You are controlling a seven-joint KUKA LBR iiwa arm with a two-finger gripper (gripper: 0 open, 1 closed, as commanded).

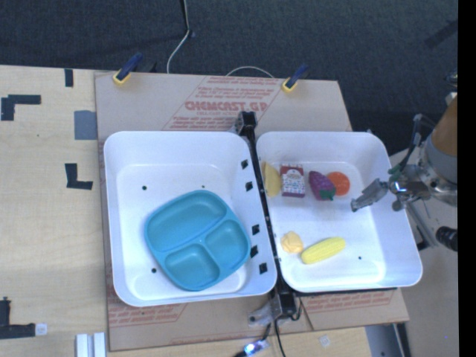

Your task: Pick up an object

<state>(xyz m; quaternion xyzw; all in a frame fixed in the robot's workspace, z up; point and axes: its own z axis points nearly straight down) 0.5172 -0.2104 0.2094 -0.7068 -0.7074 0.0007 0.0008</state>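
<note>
The right bin (pixel 370 144) holds several toy foods. A yellow corn cob (pixel 323 250) and a small yellow piece (pixel 291 242) lie near its front. Along its back sit a yellow piece (pixel 271 179), a red-and-white carton (pixel 293 181), purple grapes (pixel 321 185) and an orange ball (pixel 340 182). My gripper (pixel 375 194) hangs over the right side of this bin, just right of the orange ball and apart from it. Nothing shows in its grasp.
A blue divided plate (pixel 197 238) lies in the left bin (pixel 119 149). A black divider with clips (pixel 256 199) runs between the bins. The bins rest on a cardboard sheet (pixel 223 103) held by two clamps at the back.
</note>
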